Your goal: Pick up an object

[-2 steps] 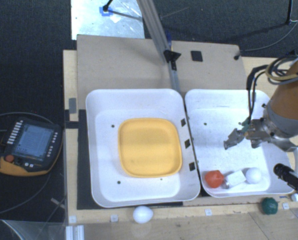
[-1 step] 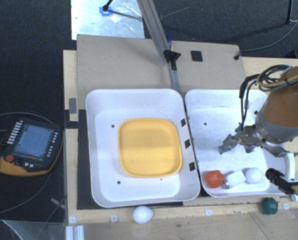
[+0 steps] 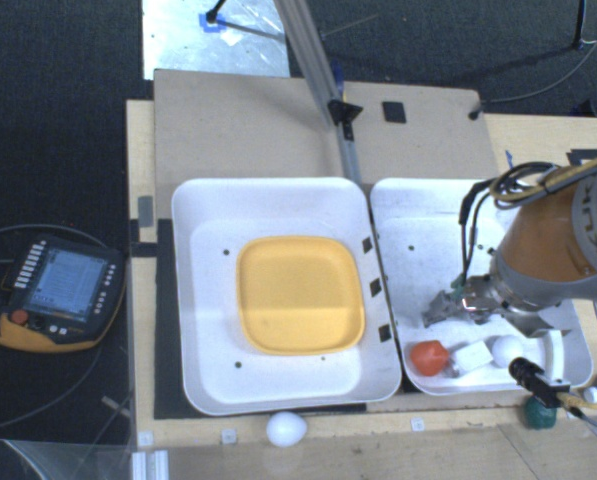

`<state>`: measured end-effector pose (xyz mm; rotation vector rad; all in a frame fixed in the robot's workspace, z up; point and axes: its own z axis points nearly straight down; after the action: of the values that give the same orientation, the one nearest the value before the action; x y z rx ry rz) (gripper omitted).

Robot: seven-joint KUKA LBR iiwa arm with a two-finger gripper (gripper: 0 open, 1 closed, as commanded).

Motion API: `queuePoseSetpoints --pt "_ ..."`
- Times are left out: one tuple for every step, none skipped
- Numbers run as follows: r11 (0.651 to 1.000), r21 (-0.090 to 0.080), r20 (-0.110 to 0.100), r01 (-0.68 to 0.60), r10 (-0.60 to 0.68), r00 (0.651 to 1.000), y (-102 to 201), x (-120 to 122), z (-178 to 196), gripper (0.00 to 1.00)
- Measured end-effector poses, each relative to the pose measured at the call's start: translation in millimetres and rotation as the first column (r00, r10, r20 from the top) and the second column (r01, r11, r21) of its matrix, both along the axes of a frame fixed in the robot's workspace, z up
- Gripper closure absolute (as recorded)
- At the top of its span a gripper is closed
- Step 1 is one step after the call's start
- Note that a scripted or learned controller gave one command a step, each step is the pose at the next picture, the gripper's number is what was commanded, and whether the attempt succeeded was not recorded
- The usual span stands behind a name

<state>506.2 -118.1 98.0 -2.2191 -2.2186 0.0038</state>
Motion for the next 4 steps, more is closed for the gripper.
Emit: queuePoseSetpoints --pt "1.000 -0.001 0.005 0.000 0.000 1.000 0 0 -8 0.00" --pt "1.000 -0.001 0.006 0.000 0.000 1.000 0 1 3 1.00" --pt "1.000 -0.002 0.009 -0.001 0.001 1.000 2 2 65 1.00" --pt "1.000 -0.001 0.009 -0.001 0.001 1.000 2 3 107 1.00"
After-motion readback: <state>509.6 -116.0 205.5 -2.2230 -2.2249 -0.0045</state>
